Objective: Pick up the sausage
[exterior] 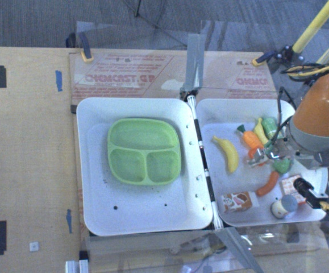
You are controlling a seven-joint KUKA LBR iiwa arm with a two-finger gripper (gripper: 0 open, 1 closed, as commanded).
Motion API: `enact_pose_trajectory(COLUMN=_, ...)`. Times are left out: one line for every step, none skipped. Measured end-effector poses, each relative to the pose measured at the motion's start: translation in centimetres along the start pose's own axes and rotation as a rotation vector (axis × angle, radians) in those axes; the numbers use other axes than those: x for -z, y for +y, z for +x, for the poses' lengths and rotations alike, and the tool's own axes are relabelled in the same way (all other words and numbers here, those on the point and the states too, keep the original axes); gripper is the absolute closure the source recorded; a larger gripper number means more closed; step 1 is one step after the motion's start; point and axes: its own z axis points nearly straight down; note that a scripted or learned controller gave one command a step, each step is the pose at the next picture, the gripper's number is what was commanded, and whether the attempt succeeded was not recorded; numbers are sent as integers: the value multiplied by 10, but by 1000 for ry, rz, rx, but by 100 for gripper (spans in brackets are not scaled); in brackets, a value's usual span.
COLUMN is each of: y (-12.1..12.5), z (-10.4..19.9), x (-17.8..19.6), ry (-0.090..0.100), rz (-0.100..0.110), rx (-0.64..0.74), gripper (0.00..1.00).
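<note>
The sausage (267, 183) is a short orange-red piece lying at a slant in the right bin (221, 114), toward its front right. My gripper (261, 157) hangs over the same bin, just behind and slightly left of the sausage and apart from it. It is above the gap between a carrot (248, 139) and a green toy (282, 165). The arm's orange band (321, 115) rises to the right of it. Nothing can be seen held in the gripper.
The right bin also holds a banana (227, 153), a yellow and a green piece (265, 128) at the back, a small carton (236, 201), a box (292, 183) and a round piece (280, 209) in front. A green divided plate (144, 151) lies in the left bin (90, 169).
</note>
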Motion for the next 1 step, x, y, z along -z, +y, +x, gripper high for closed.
enact_pose_trajectory(y=54, z=-18, x=-2, ry=-10, rz=1, rx=8, gripper=100)
